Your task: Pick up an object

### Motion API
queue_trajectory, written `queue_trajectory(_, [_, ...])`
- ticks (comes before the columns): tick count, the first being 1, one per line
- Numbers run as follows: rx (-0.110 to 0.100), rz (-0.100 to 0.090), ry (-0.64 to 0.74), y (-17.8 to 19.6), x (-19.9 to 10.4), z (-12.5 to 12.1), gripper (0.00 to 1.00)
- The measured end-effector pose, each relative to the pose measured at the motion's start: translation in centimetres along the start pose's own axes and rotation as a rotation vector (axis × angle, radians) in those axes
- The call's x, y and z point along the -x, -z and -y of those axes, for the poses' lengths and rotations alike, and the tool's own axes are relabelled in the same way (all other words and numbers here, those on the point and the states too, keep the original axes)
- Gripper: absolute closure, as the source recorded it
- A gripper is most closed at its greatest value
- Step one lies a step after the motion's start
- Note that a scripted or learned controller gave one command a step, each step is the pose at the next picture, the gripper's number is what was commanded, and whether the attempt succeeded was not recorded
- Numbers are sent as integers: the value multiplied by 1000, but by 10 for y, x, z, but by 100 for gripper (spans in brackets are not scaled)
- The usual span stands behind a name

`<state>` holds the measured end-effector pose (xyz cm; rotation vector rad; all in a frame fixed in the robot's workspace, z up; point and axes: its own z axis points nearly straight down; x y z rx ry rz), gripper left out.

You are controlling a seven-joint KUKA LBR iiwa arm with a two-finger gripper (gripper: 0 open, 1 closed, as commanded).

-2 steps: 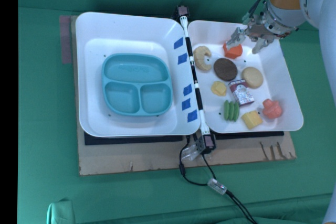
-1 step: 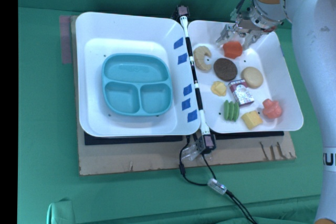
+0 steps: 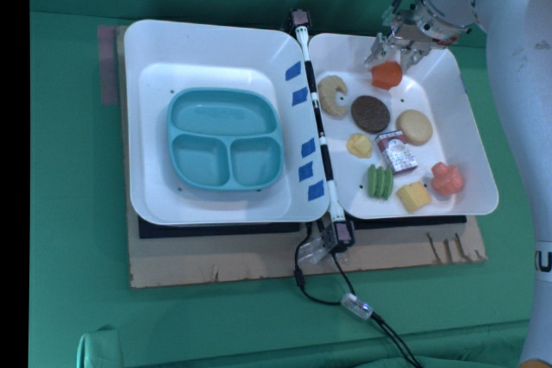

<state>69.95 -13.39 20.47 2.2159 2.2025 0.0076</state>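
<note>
Camera view: I have the hand (image 3: 396, 54) low over the far corner of the right bin (image 3: 477, 152), its fingers spread and pointing down, nothing between them that I can confirm. Directly under it, touching or nearly so, lies an orange piece (image 3: 387, 75), which I judge to be the intended pick; whether the fingertips straddle it or merely sit above it I cannot tell from this slant. Risks noted. First, the piece is close to the bin's far wall, so one finger may strike the wall or the rim on closing and push the piece aside rather than clamp it. Second, the piece looks small and irregular, and a grip on its edge could let it pop out on the lift. Third, the bagel (image 3: 333, 95) and the dark cookie (image 3: 370, 113) lie near on the bin floor; a skewed descent could nudge them, though both stand apart from the orange piece at present. The left bin (image 3: 147, 56), with the teal tray (image 3: 226, 139), is well apart and not at risk. Grasp unverified.
</note>
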Motion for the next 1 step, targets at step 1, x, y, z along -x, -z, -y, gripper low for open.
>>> queue_trajectory(1, [1,-6,2,168,-61,38,100])
